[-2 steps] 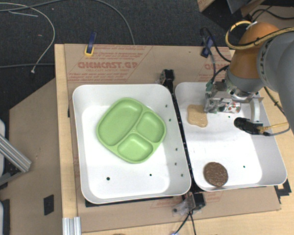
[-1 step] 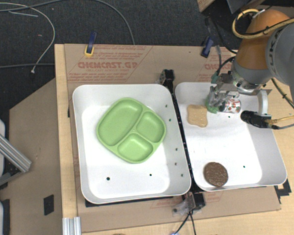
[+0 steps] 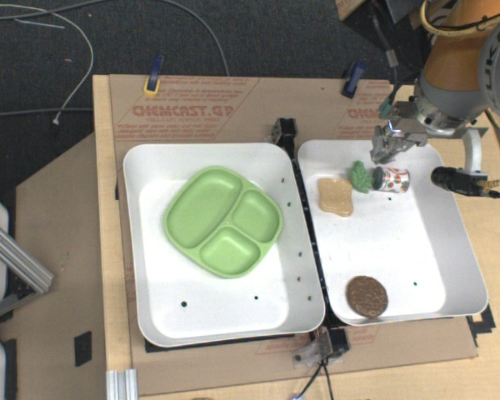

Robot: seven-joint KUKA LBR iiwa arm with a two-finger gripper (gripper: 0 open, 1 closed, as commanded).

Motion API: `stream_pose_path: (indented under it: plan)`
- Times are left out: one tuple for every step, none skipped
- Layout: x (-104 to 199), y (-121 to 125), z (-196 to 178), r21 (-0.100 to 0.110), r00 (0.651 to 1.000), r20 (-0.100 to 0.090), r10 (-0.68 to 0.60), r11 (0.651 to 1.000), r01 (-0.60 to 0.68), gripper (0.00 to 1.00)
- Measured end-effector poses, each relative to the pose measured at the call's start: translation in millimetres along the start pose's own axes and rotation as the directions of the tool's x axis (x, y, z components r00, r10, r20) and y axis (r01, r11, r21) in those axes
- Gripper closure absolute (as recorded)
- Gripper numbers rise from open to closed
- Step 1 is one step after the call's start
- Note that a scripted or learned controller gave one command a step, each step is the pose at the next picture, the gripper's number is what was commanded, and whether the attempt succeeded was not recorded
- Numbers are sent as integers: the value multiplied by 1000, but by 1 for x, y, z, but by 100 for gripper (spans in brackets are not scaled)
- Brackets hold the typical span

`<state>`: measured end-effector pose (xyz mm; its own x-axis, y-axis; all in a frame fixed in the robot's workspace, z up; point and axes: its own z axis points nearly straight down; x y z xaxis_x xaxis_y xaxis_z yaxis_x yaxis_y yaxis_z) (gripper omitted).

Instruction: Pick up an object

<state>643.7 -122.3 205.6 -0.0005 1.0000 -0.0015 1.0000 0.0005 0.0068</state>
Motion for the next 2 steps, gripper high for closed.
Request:
stream_pose_path:
  plan:
    - [-2, 1, -66, -3, 1000, 0, -1, 1000, 1, 100]
    - [49, -6, -68, 8, 1000, -3, -1, 1000, 1, 100]
